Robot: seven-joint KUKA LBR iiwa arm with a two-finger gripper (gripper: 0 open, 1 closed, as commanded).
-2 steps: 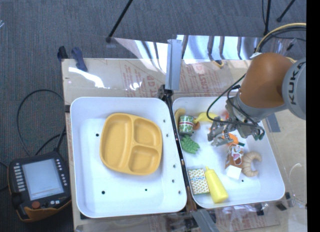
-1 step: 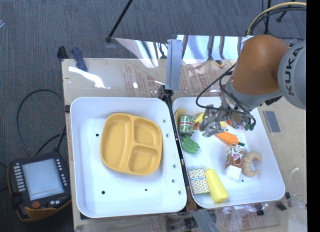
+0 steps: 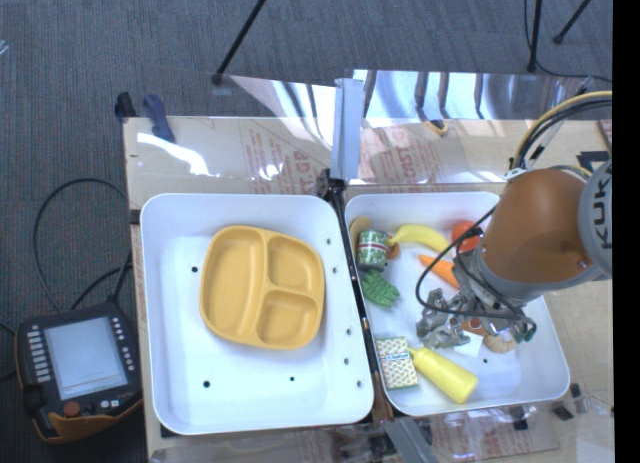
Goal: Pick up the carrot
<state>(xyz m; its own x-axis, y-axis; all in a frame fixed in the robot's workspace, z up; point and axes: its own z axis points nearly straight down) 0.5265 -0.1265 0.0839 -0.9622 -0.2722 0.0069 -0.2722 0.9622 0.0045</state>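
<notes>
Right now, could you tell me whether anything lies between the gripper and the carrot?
Nothing visible lies between them. The carrot lies in the right bin, just up and left of the gripper. The banana lies beyond it and the green toy off to its left, both outside that short path.

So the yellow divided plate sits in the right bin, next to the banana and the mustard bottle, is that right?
Not quite. The camera view shows the yellow divided plate alone in the left bin. The banana and the mustard bottle lie in the right bin, where the arm reaches.
</notes>
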